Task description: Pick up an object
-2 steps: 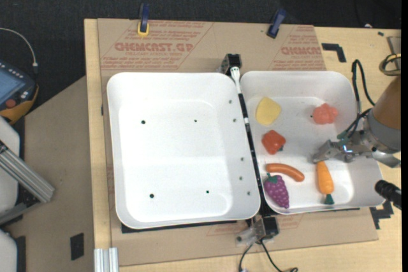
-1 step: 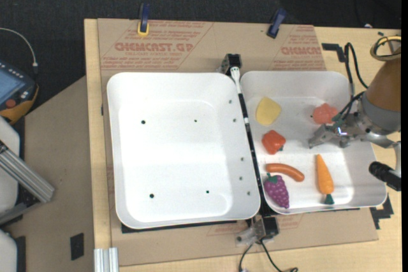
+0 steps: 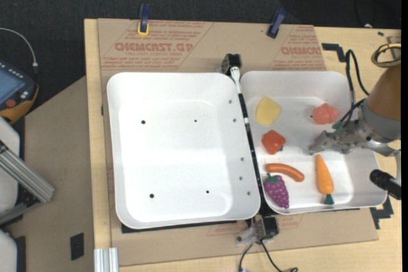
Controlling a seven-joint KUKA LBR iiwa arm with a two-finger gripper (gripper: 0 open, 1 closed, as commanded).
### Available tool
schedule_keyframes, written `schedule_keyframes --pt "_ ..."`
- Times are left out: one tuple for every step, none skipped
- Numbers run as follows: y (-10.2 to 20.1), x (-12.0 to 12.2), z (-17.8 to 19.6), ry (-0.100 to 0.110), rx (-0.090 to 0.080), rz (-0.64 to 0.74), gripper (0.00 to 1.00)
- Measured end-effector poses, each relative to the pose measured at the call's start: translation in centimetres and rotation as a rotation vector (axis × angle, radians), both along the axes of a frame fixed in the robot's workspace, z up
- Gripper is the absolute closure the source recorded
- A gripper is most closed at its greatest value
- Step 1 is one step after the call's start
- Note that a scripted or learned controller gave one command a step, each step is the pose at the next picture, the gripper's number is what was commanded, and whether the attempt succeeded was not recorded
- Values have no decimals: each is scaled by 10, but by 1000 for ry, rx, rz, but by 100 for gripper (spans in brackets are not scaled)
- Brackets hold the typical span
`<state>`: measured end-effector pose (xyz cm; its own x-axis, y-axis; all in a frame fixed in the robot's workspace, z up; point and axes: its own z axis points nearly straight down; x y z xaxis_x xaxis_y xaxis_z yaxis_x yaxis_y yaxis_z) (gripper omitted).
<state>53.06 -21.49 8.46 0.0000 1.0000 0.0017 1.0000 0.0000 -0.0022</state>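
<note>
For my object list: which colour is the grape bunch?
Purple grape bunch, seen in the camera view.

shallow white plastic bins (image 3: 172,213): 2 | yellow wedge (image 3: 268,111): 1 | pink lump (image 3: 325,114): 1 | red pepper (image 3: 273,141): 1 | orange-red sausage (image 3: 285,171): 1 | orange carrot (image 3: 324,178): 1 | purple grape bunch (image 3: 277,191): 1

The arm (image 3: 387,105) is cut off by the right edge; the right bin's (image 3: 299,78) far-right rim is partly hidden behind it.
</note>
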Motion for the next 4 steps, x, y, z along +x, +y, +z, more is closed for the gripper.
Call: schedule_keyframes --pt "-5 26 -1 2 8 3 0" --pt "-5 25 -1 2 7 4 0" --pt "1 -21 0 3 1 -2 0" --pt "35 -53 0 2 2 0 0"
